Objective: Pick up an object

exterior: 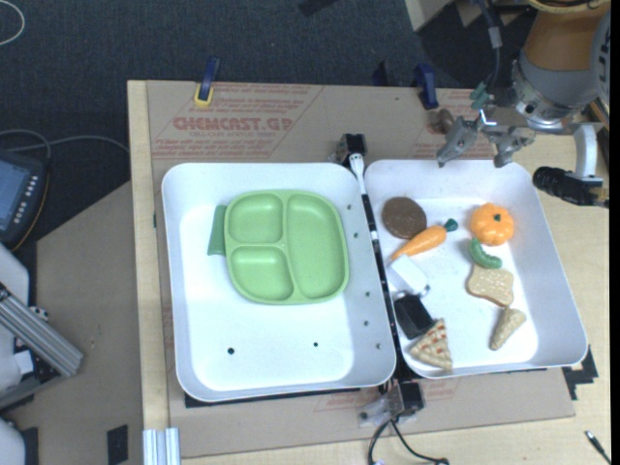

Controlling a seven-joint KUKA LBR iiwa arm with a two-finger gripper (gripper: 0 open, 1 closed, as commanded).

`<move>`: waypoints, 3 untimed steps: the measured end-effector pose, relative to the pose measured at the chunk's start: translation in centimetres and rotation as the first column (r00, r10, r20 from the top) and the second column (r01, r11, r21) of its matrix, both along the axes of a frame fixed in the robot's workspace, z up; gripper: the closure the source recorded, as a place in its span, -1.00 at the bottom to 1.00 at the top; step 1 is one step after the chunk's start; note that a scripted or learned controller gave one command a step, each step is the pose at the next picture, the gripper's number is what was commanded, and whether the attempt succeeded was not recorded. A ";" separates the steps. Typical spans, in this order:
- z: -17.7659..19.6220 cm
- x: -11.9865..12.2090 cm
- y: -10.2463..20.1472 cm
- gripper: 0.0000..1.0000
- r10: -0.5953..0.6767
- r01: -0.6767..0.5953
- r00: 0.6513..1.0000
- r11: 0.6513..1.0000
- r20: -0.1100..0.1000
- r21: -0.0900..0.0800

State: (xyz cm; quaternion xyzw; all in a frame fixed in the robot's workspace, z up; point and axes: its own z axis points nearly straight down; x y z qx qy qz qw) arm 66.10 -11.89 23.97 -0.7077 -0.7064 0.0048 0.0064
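Orange and round, the small plastic pumpkin (492,223) sat near the right white bin's (554,260) far edge. Above that rim hovered the tool (481,141), fingers spread apart, holding nothing. A clean pick wanted a straight drop, centred over the pumpkin, which lay just below and nearer the camera.

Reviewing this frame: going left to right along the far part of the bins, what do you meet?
Green divided plate → brown round cookie → carrot → orange pumpkin. The gripper hangs above the right bin's far edge, fingers spread, holding nothing.
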 end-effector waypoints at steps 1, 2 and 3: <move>0.9 0.2 0.0 -1.00 0.002 -0.002 1.000 1.000 0.015 -0.002; -3.4 0.6 -0.2 -1.00 0.002 -0.002 1.000 1.000 0.011 -0.002; -7.7 0.8 -0.3 -1.00 0.002 -0.002 1.000 1.000 0.010 -0.002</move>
